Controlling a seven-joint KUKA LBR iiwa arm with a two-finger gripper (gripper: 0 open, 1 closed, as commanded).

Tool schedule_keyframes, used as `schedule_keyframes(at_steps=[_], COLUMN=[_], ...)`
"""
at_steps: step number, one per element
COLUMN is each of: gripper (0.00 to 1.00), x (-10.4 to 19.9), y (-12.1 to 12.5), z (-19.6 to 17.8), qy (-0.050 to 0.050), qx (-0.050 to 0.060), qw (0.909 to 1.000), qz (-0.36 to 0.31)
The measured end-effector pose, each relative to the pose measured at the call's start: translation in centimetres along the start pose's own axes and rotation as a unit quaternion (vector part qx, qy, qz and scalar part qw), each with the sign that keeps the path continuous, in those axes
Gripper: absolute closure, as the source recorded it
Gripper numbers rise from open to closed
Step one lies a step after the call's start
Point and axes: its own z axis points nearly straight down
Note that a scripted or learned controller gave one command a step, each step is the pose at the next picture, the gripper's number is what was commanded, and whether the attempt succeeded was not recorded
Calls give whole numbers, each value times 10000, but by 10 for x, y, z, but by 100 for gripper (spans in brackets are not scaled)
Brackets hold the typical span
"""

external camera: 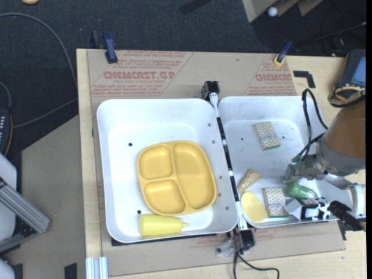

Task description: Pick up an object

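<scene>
One small green object [300,189] at lower right lies beneath my gripper [297,176], finger state indiscernible; probably light, rigid, graspable across its middle.

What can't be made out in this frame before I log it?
- Gripper: in the camera view, its fingers blur into the green object; whether it has a hold cannot be told.
- Green object: too small and partly covered by the wrist to identify.
- Patterned packet: print too small to read.
- Arm: cut off by the right edge.
</scene>
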Motion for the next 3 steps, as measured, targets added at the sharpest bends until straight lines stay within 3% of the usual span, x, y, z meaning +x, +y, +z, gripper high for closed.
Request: schedule_keyframes(at_steps=[1, 2, 3], gripper=[100, 0, 0], x=[21, 21, 44], y=[-14, -14, -14], z=[-38, -38, 10], qy=[0, -1, 4], qx=[8, 8, 12], qw=[10000, 10000, 10000], qz=[-9, -8, -11])
